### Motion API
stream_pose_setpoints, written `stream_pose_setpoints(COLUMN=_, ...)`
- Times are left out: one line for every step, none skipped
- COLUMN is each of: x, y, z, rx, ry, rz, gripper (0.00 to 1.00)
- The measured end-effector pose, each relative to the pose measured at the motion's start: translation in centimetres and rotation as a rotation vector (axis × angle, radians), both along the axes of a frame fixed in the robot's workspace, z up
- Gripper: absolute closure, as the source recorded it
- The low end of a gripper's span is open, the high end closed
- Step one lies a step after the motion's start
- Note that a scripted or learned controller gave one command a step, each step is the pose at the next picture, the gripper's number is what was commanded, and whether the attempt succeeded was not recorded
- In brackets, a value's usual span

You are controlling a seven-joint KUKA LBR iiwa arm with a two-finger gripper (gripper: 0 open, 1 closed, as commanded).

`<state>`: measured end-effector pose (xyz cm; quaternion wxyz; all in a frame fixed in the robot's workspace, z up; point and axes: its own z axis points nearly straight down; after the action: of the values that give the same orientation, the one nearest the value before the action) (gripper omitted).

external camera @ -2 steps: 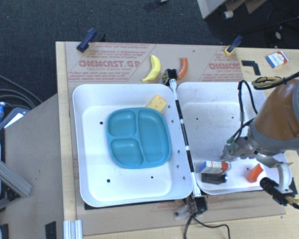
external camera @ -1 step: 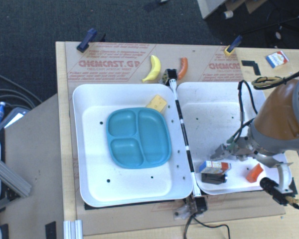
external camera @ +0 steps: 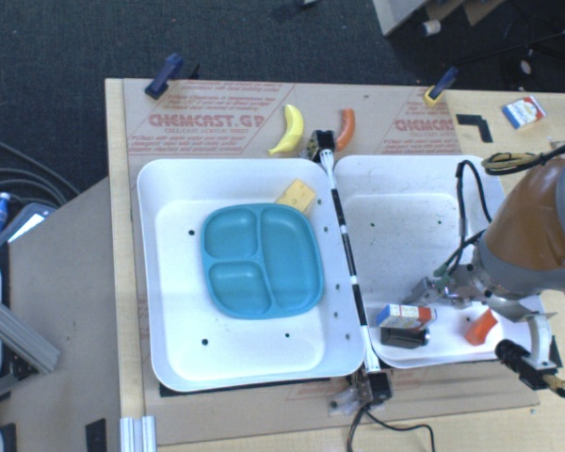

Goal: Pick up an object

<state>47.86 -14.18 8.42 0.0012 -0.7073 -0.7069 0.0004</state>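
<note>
Low over the right bin (external camera: 395, 182), my tool (external camera: 443, 295) hung near that bin's front edge, reached in from the right under my grey and orange arm (external camera: 532, 238). I could not tell from above how it was set, since the wrist covered most of it. Nothing showed as gripped in it.

Just in front of the tool I counted three things in the right bin: one small red, white and blue box (external camera: 405, 314), one dark block (external camera: 402, 336) touching the box's near side, and one orange piece (external camera: 481, 327) to the right, apart from both. All three lay close to the bin's front rim, leaving the back of that bin open.

Across the divider, the left bin (external camera: 165, 252) held one blue sectioned plate (external camera: 262, 259) at its middle and one tan block (external camera: 297, 196) at the plate's far right corner, with bare floor all around.

Beyond the bins, on the desk (external camera: 217, 116), lay one yellow banana (external camera: 288, 131) and one orange carrot (external camera: 345, 130), side by side behind the divider.
</note>
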Motion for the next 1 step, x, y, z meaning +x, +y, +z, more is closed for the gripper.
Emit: stream_pose_setpoints(x=0.02, y=0.02, z=0.98, rx=0.000, ry=-0.001, rz=0.000, gripper=1.00)
